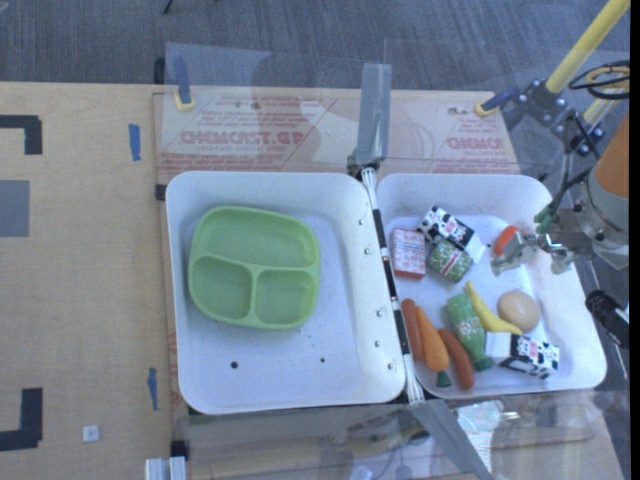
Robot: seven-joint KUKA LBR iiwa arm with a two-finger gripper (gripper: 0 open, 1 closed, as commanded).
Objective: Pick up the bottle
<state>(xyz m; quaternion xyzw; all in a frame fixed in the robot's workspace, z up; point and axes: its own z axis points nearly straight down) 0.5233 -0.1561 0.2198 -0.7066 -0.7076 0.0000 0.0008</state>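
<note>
step: reach for bottle | my gripper (pixel 515 253) over right bin (pixel 590 363), holding nothing, jaw width: cannot tell | bottle (pixel 466 320) lies mid-bin between carrots (pixel 436 343) and banana (pixel 486 310) | advice: descend centred, fingers across its narrow body, avoid neighbours

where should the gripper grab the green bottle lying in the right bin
Grip the green bottle across its body, coming straight down from above. It seems to lie on its side, so the long flanks face up. A banana presses along one flank and a carrot lies near its lower end, so the upper half probably gives the gripper most room.
</note>
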